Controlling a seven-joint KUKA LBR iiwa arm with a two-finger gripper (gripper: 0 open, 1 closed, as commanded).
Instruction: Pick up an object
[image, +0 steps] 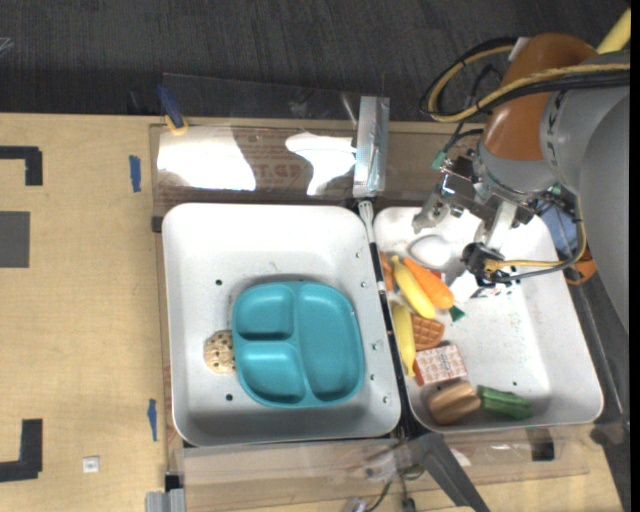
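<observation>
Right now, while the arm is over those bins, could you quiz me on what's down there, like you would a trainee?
1. True or false: the teal divided plate lies in the left bin.
2. The cookie sits where? A) on the plate B) beside the plate's left edge C) in the right bin.
3. Fill in: the carrot lies close to the wall that ____ the two bins.

Key:
1. True.
2. B; it sits on the bin floor at the plate's left edge.
3. Divides. The gripper hangs just above it, over a white object.
</observation>
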